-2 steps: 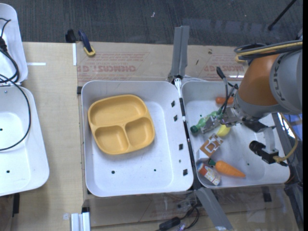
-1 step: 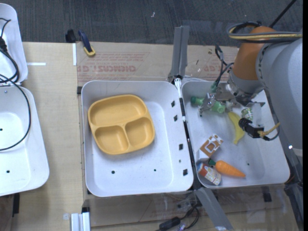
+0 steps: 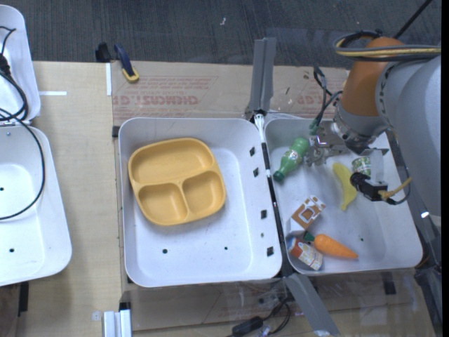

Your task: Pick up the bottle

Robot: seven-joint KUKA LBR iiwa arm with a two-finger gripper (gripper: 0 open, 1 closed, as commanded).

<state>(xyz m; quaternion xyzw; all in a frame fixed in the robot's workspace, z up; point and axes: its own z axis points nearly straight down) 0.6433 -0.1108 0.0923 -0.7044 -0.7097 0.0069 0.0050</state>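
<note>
- In the camera view, two shallow white bins sit side by side on a wooden bench.
- The left white bin holds a yellow plastic plate with three sections. The plate lies flat in the upper left part of that bin.
- The right white bin holds several small things.
- The green plastic bottle lies on its side in the upper left part of the right bin. Its cap end points down and to the left, close to the wall between the two bins.
- The grey robot arm with an orange band comes in from the right and reaches down over the top of the right bin.
- The metal two-finger gripper is just beside the fat end of the green bottle, on its right side. It looks very close to the bottle, maybe touching it.
- I cannot tell from here how the gripper is set, and the bottle does not look lifted.
- A yellow banana lies in the middle of the right bin, a little below the gripper.
- A small round can with a green and white label sits just right of the banana.
- A small brown and white box lies below the bottle.
- An orange carrot lies near the bottom of the right bin.
- A small red and white packet is just left of the carrot, touching it.
- A blue and yellow clamp lies on the bench above the left bin.
</note>
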